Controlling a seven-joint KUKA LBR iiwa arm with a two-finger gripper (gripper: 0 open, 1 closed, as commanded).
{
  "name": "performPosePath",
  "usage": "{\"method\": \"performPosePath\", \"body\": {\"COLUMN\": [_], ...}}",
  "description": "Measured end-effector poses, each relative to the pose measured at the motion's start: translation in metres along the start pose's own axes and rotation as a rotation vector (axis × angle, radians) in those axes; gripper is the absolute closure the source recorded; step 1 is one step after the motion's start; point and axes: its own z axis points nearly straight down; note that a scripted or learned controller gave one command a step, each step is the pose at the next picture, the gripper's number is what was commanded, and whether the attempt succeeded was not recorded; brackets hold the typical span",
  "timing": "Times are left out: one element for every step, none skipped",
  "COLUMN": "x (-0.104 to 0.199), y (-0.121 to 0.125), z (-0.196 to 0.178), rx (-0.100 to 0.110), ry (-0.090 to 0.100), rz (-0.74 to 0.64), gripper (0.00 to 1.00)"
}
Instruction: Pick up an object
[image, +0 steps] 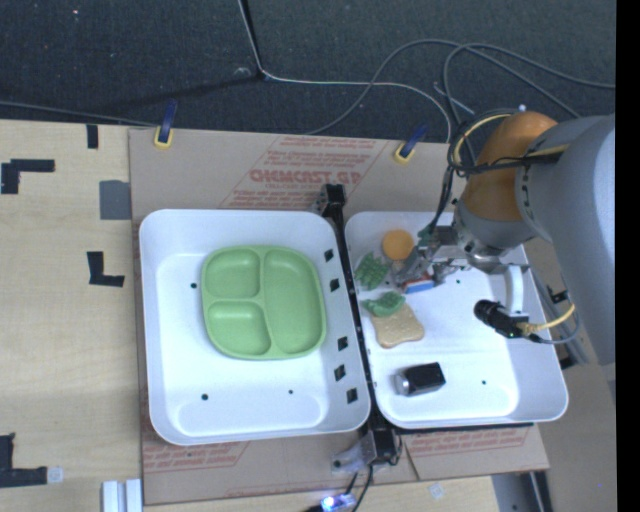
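Gripper (424, 268) sits low in the right bin (535, 395), just right of the green leafy item (373, 270) and below-right of the orange ball (398, 243); fingers too blurred, can't tell if open or closed, or if anything's between them. A second green piece (384, 300) lies just below the leafy item, w/ the tan toast-shaped piece (398, 325) below that and a black block (421, 378) further below. Green divided plate (264, 302) is well left of the leafy item, in the left bin (170, 390).

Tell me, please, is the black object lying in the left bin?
No, the black object lies in the right bin, below the toast.
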Motion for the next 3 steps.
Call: {"method": "performPosePath", "body": {"x": [-0.006,-0.001,-0.001], "y": [0.008,0.0,0.001], "z": [-0.05,-0.102,-0.136], "rx": [-0.003,-0.004,-0.002], "ry": [0.001,0.001,0.001], "rz": [0.001,0.001,0.002], "gripper": [1.0,1.0,1.0]}}
